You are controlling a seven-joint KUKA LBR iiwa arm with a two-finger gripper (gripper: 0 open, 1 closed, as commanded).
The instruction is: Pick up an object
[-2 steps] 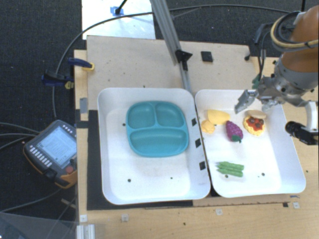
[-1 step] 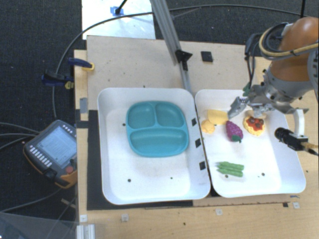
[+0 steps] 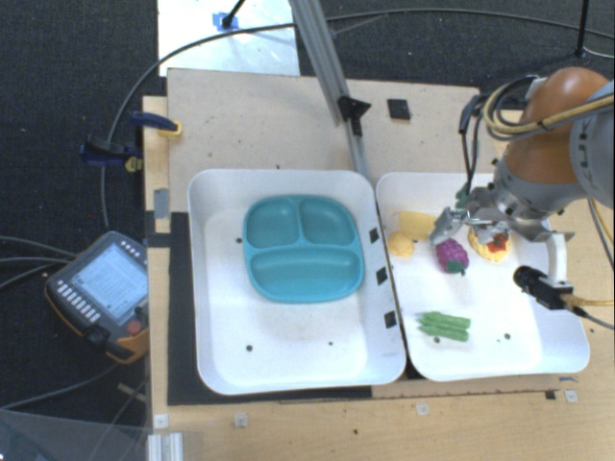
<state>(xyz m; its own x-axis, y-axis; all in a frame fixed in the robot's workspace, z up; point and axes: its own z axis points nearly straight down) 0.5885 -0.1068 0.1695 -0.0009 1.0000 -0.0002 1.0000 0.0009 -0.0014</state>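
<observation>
Purple bumpy toy grapes (image 3: pixel 452 255) sit right under the end effector (image 3: pixel 461 227), nothing lifted yet, can't tell its grip state.

A teal divided plate (image 3: pixel 303 250) lies in the left white bin (image 3: pixel 216 344). A blue-handled clamp (image 3: pixel 120 152) grips the tabletop's (image 3: pixel 259 123) left edge.

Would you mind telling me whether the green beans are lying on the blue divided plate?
No, the green beans lie on the floor of the right bin, while the blue divided plate sits in the left bin.
</observation>
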